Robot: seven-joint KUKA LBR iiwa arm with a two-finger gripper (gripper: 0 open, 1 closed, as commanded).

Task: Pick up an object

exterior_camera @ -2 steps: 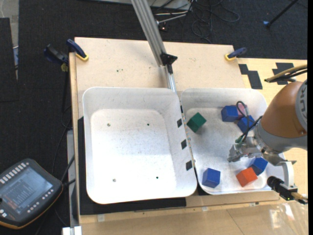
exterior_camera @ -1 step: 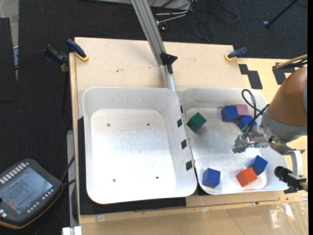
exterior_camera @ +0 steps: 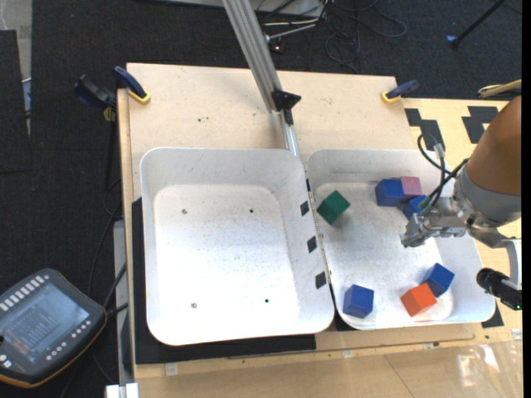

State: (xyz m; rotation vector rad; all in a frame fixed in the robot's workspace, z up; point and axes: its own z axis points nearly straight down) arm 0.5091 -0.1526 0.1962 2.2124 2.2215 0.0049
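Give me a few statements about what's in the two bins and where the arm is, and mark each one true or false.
1. The green cube lies in the right bin. True.
2. The orange cube sits in the left bin. False: it is in the right bin, beside a blue cube.
3. The gripper is over the right bin. True.
4. The pink cube stands alone. False: it touches another blue cube.
5. The gripper grips the green cube. False: they are apart.

White bins (exterior_camera: pixel 158 181); green cube (exterior_camera: pixel 333 207), pink cube (exterior_camera: pixel 411 186), orange cube (exterior_camera: pixel 418 299), blue cubes (exterior_camera: pixel 358 300)
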